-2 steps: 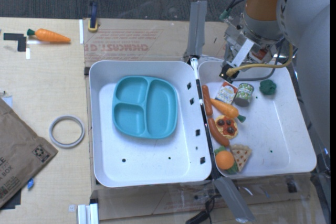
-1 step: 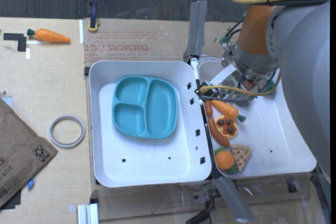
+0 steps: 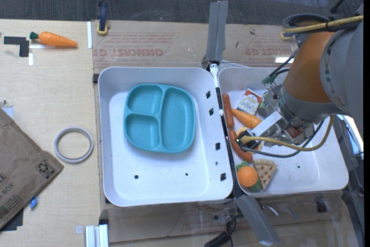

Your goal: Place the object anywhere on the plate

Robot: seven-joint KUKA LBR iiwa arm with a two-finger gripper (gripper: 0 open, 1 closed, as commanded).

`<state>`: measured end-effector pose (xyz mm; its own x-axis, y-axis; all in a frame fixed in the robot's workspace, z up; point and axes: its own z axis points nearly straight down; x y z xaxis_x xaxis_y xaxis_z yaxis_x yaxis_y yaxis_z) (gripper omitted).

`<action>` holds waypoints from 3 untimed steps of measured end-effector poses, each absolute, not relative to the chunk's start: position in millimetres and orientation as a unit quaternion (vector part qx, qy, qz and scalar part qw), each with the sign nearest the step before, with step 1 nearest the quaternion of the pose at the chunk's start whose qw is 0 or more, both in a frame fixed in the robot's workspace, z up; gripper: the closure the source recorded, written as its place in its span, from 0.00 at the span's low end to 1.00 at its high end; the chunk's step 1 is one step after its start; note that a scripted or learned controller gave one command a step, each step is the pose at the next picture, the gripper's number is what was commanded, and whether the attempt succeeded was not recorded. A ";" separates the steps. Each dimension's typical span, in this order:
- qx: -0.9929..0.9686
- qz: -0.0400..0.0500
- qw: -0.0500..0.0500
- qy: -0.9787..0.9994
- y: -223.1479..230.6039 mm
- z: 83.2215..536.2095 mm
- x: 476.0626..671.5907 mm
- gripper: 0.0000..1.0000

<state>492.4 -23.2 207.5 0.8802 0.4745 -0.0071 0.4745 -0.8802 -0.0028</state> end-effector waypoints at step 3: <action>-0.989 0.005 0.000 -0.151 -30.6 239.0 531.5 1.00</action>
